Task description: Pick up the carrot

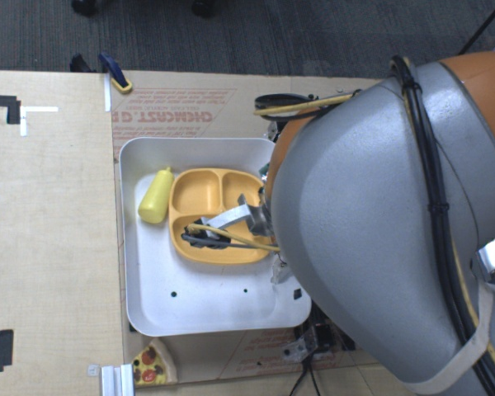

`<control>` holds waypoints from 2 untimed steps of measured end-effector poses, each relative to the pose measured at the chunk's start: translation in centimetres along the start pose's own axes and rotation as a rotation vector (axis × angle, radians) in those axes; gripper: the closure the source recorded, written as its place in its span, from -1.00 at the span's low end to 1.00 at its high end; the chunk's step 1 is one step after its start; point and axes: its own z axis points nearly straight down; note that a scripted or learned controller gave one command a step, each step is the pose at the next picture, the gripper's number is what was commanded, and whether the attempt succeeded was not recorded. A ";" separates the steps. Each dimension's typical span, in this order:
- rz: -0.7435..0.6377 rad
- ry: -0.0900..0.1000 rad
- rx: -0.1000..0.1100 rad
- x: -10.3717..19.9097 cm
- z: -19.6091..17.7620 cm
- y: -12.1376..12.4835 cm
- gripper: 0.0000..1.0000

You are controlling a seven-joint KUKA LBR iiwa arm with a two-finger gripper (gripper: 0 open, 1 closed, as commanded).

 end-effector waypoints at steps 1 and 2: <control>-0.155 -0.006 -0.003 -3.1 0.2 -7.7 -1.00; 0.022 0.000 -0.005 -1.8 0.1 -12.7 -1.00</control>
